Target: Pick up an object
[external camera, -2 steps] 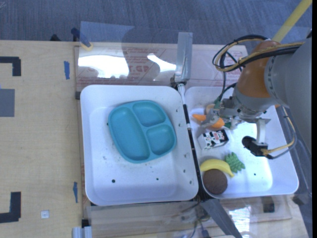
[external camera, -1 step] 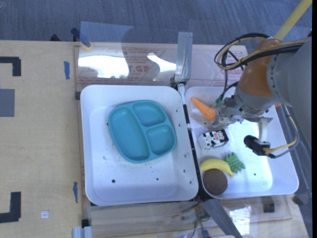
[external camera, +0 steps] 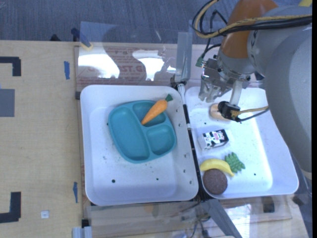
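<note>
My gripper (external camera: 218, 97) hangs over the back left part of the right bin (external camera: 277, 177), under the orange-banded wrist. Just below it lies a tan rounded object (external camera: 215, 112), partly covered by a black part of the gripper. I see nothing lifted off the bin floor. Further forward in the same bin lie a black-and-white patterned carton (external camera: 214, 138), a yellow banana (external camera: 217, 165), a green leafy toy (external camera: 235, 162) and a brown round disc (external camera: 215, 181). In the left bin (external camera: 99, 182), an orange carrot (external camera: 155, 110) rests on the back edge of a teal divided plate (external camera: 133, 138).
The two bins meet along a ridge (external camera: 189, 138) close to the gripper's left. A clear wall (external camera: 129, 58) stands behind the left bin. The wooden bench top (external camera: 39, 133) stretches to the left. The grey arm body (external camera: 292, 83) covers the right bin's far right side.
</note>
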`<action>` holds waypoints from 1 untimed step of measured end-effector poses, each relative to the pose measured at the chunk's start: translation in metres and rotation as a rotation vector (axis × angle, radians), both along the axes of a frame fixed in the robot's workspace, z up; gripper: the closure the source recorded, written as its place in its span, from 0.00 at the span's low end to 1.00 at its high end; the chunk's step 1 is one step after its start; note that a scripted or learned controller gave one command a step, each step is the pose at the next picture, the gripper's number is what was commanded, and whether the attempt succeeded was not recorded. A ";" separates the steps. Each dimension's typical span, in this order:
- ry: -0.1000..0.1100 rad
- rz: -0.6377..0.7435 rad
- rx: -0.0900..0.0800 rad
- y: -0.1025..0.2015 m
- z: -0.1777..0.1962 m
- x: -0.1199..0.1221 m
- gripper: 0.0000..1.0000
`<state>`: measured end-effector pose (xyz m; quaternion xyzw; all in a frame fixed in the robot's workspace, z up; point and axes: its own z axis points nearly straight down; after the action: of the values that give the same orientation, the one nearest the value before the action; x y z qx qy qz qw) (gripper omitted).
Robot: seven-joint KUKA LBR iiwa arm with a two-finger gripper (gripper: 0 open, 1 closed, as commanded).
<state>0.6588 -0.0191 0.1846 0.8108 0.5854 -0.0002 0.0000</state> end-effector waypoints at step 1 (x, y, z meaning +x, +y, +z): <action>0.004 0.393 0.001 0.009 0.034 -0.043 1.00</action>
<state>0.6161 -0.0106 0.2187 0.6809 0.7324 -0.0015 -0.0017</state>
